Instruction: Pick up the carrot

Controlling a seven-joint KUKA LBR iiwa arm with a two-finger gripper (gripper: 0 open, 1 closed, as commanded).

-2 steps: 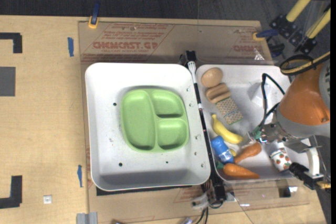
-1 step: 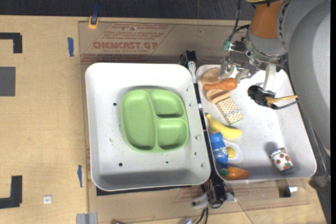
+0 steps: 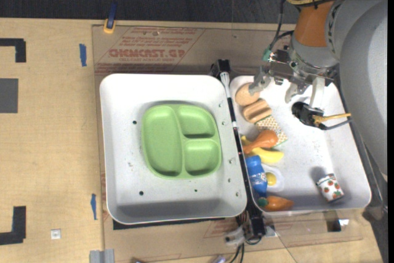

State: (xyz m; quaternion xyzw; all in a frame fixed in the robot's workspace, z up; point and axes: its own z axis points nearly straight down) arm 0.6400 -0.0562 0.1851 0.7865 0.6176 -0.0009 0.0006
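Note:
The carrot [image 3: 279, 201] is a small orange piece with a green end, lying along the front wall of the right bin [image 3: 345, 157], just below a blue bottle [image 3: 254, 170]. My gripper [image 3: 274, 88] hangs over the far end of that bin, well behind the carrot, near a round bread slice [image 3: 245, 94]. Its fingers [image 3: 258, 82] are spread open with nothing between them.
The right bin's left side also holds a bun [image 3: 256, 111], an orange food piece [image 3: 264, 140] and a yellow piece [image 3: 271, 156]. A white cup with red dots [image 3: 330, 186] lies at the front right. A green divided plate [image 3: 180, 140] sits in the left bin [image 3: 117, 151].

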